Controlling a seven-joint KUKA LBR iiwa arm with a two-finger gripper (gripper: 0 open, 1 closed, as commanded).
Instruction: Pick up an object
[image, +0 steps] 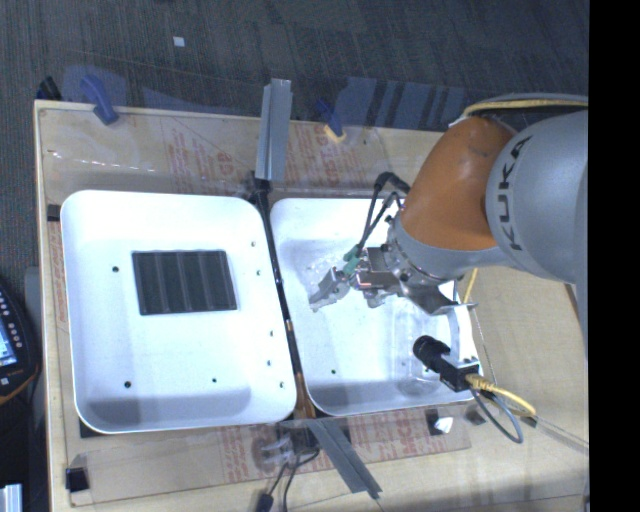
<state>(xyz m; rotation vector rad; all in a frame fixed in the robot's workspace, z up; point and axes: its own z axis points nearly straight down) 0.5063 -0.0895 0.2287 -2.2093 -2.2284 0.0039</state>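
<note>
Looming orange-banded arm (470, 200) reaches from 3 o'clock over the right bin (300, 300), its gripper (330, 288) hanging above the floor of that bin, whether its jaws are apart or together cannot be told. Near the bin's 5 o'clock corner lies a clear bottle (415, 350), hard to make out against the white. It looks light, smooth and likely slippery; a hold across the middle of its body seems safest. Left bin (90, 230) carries a dark ribbed panel (185, 282).
</note>
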